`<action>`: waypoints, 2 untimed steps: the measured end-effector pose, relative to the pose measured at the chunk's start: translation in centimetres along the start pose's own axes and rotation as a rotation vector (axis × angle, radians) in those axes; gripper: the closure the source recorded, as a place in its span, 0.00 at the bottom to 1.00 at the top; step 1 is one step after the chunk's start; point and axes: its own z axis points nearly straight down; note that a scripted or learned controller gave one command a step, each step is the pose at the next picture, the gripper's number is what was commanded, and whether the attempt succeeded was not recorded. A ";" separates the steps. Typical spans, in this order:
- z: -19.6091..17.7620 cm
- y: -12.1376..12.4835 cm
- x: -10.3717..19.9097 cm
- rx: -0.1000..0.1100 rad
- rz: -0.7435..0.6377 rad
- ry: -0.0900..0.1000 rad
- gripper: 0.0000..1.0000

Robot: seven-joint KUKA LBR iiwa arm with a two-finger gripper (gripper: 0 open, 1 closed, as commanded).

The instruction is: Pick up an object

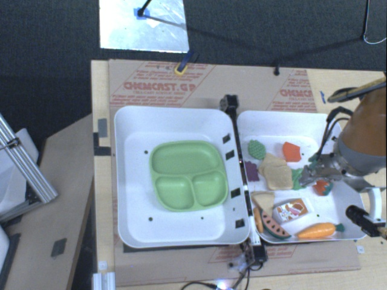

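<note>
Where tool [314, 175] hovers, rounded tan bread [277, 173], tapered carrot [315, 230].

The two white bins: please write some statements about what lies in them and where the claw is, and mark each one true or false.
1. The green divided tray lies in the left bin. True.
2. The carrot lies in the left bin. False: it lies in the right bin, near the front edge.
3. The claw is over the right bin. True.
4. The orange block sits on the green divided tray. False: it is in the right bin, near the back.
5. The watermelon slice lies to the left of the carrot. True.
</note>
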 end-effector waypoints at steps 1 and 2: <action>-5.0 -0.4 -0.8 0.000 0.001 -0.001 1.00; -6.7 -0.2 -0.9 0.002 0.000 0.000 1.00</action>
